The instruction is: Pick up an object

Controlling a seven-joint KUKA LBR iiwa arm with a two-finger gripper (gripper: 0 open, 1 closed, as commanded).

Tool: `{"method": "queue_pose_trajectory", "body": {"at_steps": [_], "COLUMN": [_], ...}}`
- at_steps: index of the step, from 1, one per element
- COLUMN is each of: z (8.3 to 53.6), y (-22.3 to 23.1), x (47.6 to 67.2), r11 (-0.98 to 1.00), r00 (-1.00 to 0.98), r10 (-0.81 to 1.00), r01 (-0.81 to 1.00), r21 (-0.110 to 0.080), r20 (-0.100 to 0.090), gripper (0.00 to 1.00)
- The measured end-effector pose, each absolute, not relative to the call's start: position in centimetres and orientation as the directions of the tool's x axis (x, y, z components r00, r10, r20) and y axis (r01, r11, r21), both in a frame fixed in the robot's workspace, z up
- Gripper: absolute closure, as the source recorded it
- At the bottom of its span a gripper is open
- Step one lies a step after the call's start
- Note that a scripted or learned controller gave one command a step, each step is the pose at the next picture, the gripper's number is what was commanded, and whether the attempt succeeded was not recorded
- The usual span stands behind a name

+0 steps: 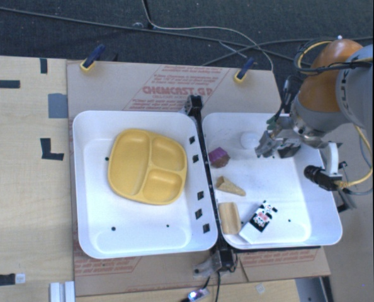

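Note:
The right bin [313, 231] holds a small purple object [218, 157] near its left wall, a tan wedge [230, 186] below it, a tan wooden block [229, 218] at the front left, and a black-and-white patterned piece [260, 218] beside that block. A pale white round object [248, 140] lies near the bin's back. My gripper [272, 147] hangs over the back right part of this bin, just right of the white round object. Nothing shows between its fingers, and their spacing is hidden by the wrist.
The left bin [92, 231] contains a yellow divided plate [147, 166]. A black divider [203, 168] runs between the bins. Cables cross the dark floor behind the bench, and two yellow-blue clamps [92, 56] hold the cardboard base at the back.

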State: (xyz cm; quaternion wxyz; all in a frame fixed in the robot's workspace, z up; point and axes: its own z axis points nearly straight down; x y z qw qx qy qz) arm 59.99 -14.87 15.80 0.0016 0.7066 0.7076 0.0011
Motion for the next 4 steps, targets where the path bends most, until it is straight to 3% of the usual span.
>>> {"method": "queue_pose_trajectory", "body": {"at_steps": [2,4], "z": [27.2,26.8], "y": [-14.1,-3.5], "x": [59.8,58.4], "r11": [0.002,0.007], "r00": [-0.002,-0.007], "r10": [1.000,1.000], "r01": [1.000,1.000], "r21": [0.004,-0.002], "r20": [-0.001,0.001], "gripper": [1.00,1.00]}}
